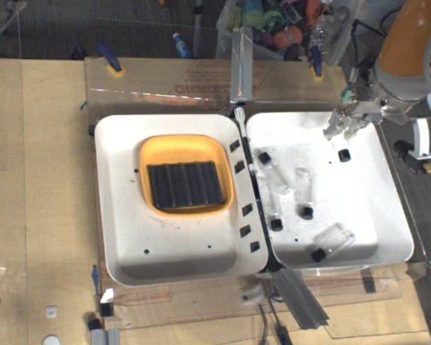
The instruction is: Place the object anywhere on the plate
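Observation:
An orange-yellow plate [148, 154] lies in the left bin [118, 214], and a dark ribbed rectangular piece [185, 184] rests on it. The right bin [388, 200] holds several clear plastic pieces with black caps: one near the divider [264, 157], one in the middle [305, 210], and one at the front [334, 237]. A small black block [343, 154] sits toward the back. My gripper [345, 128] hangs over the back of the right bin, just above that block. It is open, with nothing between its fingers.
A raised divider with black clips [243, 185] runs between the two bins. A clear box of colourful toys [287, 9] stands behind the bench. The orange-banded arm [413, 34] comes in from the upper right.

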`<state>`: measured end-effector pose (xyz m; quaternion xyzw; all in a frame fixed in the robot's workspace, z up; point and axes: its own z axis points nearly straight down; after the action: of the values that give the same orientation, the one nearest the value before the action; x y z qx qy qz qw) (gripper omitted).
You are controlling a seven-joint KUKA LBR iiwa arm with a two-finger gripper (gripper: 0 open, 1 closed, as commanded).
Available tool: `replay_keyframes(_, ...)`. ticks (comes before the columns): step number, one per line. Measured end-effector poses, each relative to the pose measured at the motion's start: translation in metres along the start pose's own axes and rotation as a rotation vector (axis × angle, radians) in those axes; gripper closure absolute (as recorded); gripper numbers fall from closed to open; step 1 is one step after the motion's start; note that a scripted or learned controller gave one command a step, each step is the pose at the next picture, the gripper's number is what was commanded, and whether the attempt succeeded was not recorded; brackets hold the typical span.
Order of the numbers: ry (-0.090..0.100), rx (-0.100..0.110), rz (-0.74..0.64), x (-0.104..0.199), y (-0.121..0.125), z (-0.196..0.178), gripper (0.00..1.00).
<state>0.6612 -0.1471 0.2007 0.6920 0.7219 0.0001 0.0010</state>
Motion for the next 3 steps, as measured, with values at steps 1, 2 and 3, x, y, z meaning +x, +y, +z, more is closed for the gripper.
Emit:
replay_keyframes(1,-0.001,-0.002,-0.158,0.006,0.007,-0.034,1.00)
replay_keyframes(2,-0.001,-0.004,-0.350,0.004,0.007,-0.061,1.00)
replay_keyframes(3,-0.002,-0.004,-0.549,-0.040,0.005,-0.129,1.00)
